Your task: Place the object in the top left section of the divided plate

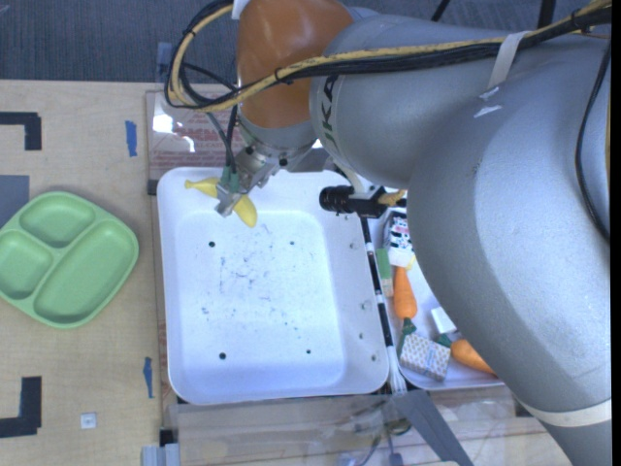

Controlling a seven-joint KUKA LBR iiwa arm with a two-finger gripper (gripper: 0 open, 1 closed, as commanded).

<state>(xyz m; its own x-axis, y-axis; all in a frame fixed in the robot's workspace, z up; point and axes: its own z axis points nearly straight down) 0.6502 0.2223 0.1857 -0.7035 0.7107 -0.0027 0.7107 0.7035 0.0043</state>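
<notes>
A green divided plate (126, 229) lies on the wooden bench left of the bins, with two small sections on its left side and one large section on the right. My gripper (231, 200) is at the far left corner of the left white bin (272, 357). A yellow banana (246, 213) sticks out on both sides of the fingertips, one end toward the bin's corner, the other toward its middle. The fingers are shut on it. I cannot tell whether the banana is lifted or rests on the bin floor.
The right bin (412, 382), largely hidden under the arm, holds two orange carrots (405, 296) (471, 355), a checkered box (424, 358) and other small packages. Blue tape marks and black corner marks lie on the bench around the plate.
</notes>
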